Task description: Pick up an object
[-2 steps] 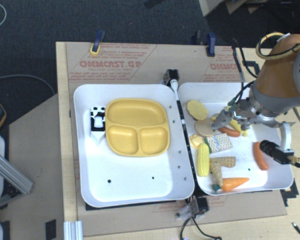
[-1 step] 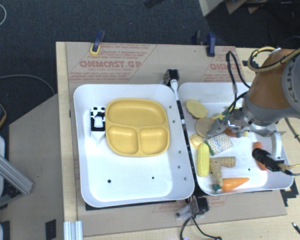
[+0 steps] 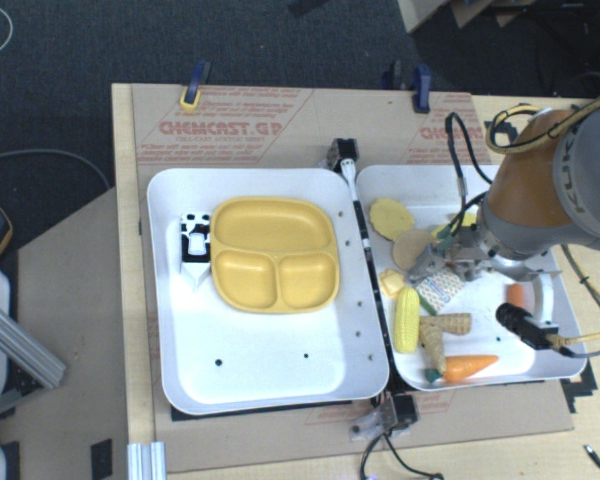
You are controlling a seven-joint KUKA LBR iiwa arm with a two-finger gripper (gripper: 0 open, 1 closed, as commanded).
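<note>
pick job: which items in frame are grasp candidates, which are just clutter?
Candidates, right bin: corn cob, carrot, pale yellow round piece, patterned packet by the gripper.

Clutter: yellow divided tray in left bin, clamps, cables.

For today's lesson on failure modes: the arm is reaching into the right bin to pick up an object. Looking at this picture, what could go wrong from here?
1. The claw sits low over a crowded heap, so it may nudge the corn cob or ginger-like root rather than seize one item.
2. Pieces touch and overlap, so two might lift together, or one might slip free.
3. The carrot lies near the right bin's front rim; a knock could push it out.
</note>
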